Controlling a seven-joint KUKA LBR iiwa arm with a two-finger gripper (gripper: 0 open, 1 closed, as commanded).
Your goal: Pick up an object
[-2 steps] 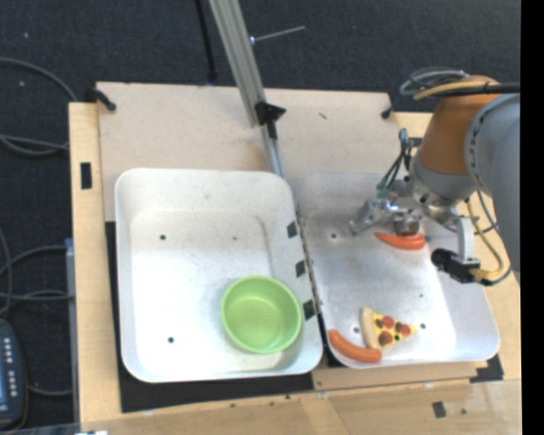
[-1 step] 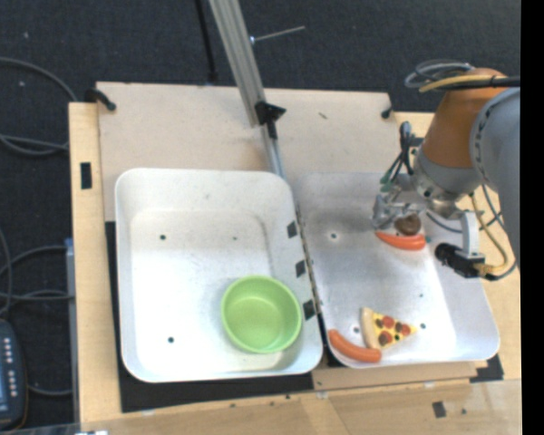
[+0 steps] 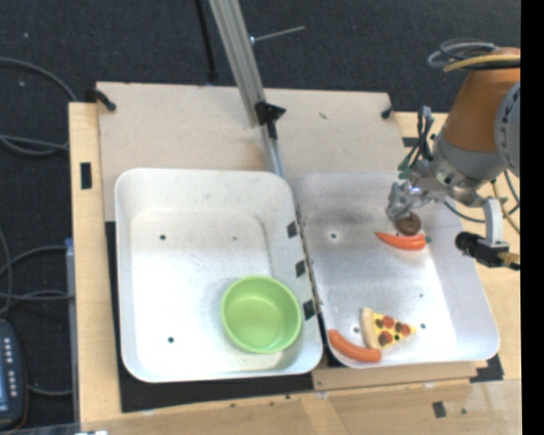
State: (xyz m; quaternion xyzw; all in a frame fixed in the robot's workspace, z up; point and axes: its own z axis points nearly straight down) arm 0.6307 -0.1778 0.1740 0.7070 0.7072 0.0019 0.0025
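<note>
Sausages lie in the right bin (image 3: 462, 320): one red sausage (image 3: 354, 347) is seen at the near edge, touching a toy pizza slice (image 3: 385, 328) just beside it, and a second, orange sausage (image 3: 401, 239) is found farther back. A green bowl (image 3: 261, 313) rests in the near right corner of the left bin (image 3: 163, 207). Farther back, the gripper (image 3: 404, 214) is lowered over the right bin, directly above the orange sausage, with a small dark brown object (image 3: 409, 223) seen at its tip. Whether that object is clamped cannot be told, nor whether the gripper is apart or together. Nothing is seen lifted clear of the bin, so the task is judged unfinished: a grasp may be under way, and the lift is left to be done. Beyond the bins, bare desk (image 3: 181, 125) and a metal post (image 3: 240, 48) are seen.
</note>
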